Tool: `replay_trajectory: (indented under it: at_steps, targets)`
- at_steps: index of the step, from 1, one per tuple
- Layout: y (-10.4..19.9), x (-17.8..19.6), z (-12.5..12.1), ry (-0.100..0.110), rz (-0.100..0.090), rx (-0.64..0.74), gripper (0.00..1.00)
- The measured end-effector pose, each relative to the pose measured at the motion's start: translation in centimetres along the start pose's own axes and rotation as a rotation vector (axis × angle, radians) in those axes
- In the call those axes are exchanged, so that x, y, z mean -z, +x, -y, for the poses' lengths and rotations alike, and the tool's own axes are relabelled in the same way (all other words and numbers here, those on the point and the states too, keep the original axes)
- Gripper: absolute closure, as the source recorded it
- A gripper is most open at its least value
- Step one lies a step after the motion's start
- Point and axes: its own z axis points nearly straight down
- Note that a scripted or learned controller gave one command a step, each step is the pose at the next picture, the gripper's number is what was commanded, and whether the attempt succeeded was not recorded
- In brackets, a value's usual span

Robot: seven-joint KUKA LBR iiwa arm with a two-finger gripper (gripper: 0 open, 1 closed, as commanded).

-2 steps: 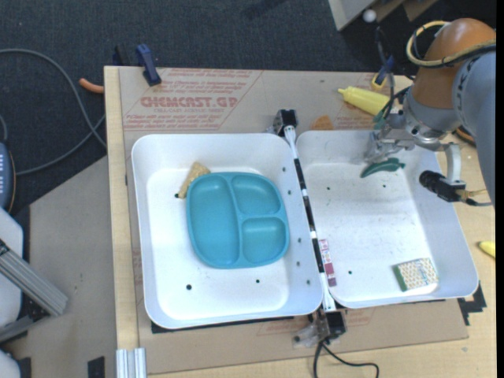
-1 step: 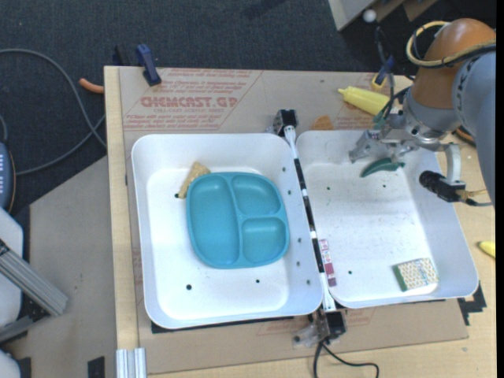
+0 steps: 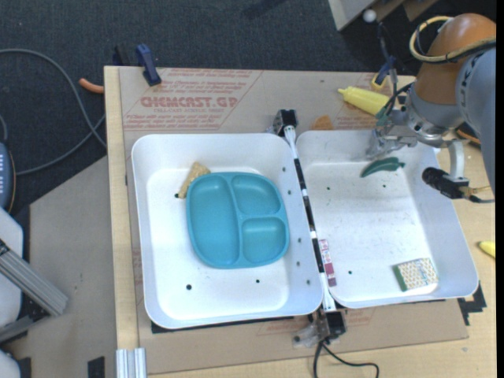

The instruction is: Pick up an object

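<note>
While reaching from right, arm point(image 3: 453, 77) bent over right bin point(image 3: 441, 235), fingers point(image 3: 386, 142) above green object point(image 3: 382, 166)

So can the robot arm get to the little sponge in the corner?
Probably yes. The sponge lies in the open in the near right corner of the right bin, nothing on or against it. The gripper sits over the same bin's far side, by a green thing.
</note>
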Motion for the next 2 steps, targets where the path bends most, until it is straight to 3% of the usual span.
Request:
replay_trajectory:
  at_steps: [1, 2]
  targets:
    - [0.0, 0.0, 0.0, 0.001, 0.000, 0.000, 0.00]
    - [-0.2, -2.0, 0.1, 0.003, -0.003, -0.003, 0.00]
